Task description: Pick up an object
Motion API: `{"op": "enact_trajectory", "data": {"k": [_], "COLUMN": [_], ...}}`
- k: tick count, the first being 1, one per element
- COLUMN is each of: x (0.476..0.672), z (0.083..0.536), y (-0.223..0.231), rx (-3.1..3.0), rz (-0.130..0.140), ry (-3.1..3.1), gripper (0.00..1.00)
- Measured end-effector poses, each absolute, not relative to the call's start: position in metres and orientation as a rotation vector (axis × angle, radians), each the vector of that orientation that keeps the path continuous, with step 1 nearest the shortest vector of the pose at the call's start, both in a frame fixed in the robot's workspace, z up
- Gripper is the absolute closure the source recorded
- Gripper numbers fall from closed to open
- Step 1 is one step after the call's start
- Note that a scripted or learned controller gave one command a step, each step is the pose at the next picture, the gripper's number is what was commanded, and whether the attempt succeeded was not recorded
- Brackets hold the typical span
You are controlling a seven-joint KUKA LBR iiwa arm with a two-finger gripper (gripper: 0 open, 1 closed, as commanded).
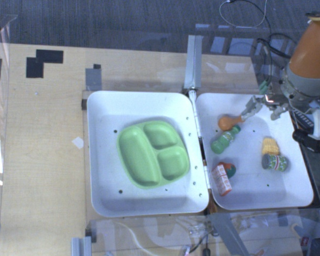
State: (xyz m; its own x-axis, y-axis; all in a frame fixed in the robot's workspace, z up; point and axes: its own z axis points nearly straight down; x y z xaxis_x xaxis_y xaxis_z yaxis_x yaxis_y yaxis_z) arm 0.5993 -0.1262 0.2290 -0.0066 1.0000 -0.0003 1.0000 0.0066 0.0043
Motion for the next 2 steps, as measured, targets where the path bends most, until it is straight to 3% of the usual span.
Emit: {"op": "enact_trajectory", "data": {"k": [1,2], "x": [0.602,0.604], "z": [0.089,0.102], "y": [-0.103,-0.101], "rx": [2.074,2.072], "rz": [0.013,0.022], "ry": [2.345,2.344], "gripper": [0.0,1.0]}}
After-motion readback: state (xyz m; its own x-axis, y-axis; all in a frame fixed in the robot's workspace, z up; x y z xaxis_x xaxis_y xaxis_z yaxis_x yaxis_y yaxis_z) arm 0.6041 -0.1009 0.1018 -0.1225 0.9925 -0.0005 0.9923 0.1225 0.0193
